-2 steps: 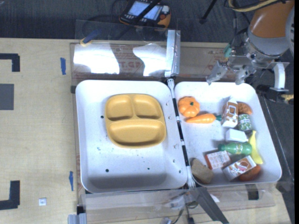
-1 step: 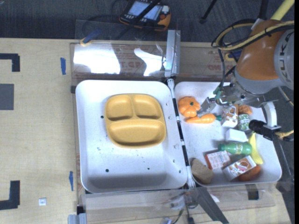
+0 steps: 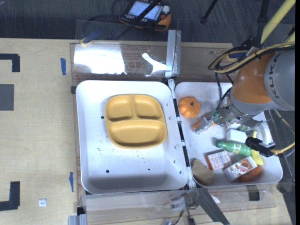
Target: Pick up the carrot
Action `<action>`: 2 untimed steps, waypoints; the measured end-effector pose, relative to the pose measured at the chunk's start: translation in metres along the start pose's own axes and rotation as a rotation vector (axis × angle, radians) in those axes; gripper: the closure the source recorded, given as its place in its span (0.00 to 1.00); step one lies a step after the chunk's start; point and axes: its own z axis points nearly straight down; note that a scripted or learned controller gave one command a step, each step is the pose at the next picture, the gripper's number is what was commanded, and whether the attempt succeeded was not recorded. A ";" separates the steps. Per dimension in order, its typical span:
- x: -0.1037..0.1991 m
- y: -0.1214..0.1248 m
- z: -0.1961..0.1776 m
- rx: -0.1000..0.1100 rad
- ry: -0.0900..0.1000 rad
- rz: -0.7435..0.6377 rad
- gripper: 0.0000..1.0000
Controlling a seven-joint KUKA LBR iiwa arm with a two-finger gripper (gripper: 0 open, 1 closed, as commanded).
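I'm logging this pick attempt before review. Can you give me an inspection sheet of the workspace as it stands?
Surface: wooden bench bearing two white bins, left bin and right bin.
Job's things: carrot lies in the right bin, just below the small pumpkin.
Clutter: yellow divided plate in the left bin; green bottle, brown round item and food packets in the right bin.
Grippers: gripper low over the right bin, right beside the carrot; finger state unclear.
Cables: yellow and black cables near the arm.
Surroundings: handheld pendant on the floor beyond the bench.
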 end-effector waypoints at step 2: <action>-0.030 0.076 0.002 0.023 0.007 -0.304 0.00</action>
